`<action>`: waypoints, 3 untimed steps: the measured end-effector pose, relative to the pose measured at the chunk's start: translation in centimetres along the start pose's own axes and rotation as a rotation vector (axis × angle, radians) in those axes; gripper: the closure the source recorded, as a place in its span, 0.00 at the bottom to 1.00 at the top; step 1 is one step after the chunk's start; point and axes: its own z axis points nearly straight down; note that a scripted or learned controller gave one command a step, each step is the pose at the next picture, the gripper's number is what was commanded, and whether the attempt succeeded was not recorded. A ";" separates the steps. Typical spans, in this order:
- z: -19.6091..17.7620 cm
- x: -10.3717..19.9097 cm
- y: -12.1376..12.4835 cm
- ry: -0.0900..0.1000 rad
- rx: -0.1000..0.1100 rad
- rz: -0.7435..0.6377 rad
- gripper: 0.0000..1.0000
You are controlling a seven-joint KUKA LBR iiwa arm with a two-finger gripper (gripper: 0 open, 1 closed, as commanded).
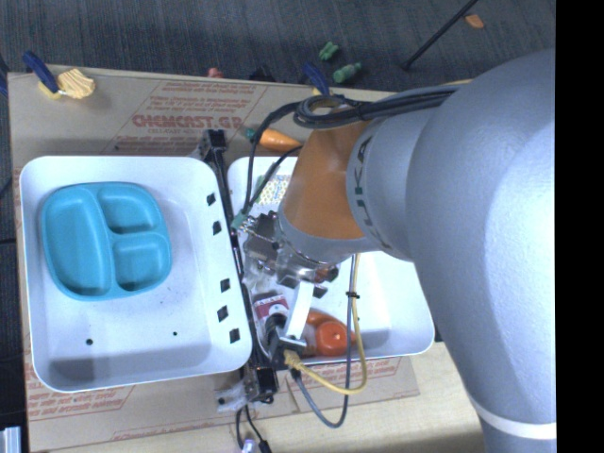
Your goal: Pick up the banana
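Note:
My gripper (271, 274) reaches down into the left part of the right bin (408, 333), close to the divider between the two bins. The grey arm and its orange band cover most of that bin. Just below the gripper lies a red and white item (267, 307), with a round orange object (332, 336) near the bin's front wall. A speckled, patterned item (274, 191) peeks out at the bin's back left, behind the wrist. Whatever lies directly under the gripper is hidden.
The left bin (193, 333) holds a blue compartment tray (104, 239) at its back left. An orange object (279, 141) lies behind the right bin's back rim. A yellow-tipped clamp (74, 85) sits on the cardboard at the far left.

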 end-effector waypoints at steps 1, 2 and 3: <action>-1.0 0.1 0.0 -0.001 0.003 -0.006 1.00; -1.0 0.1 0.0 -0.001 0.003 -0.006 0.00; -12.5 -13.9 5.8 0.001 -0.009 -0.127 0.00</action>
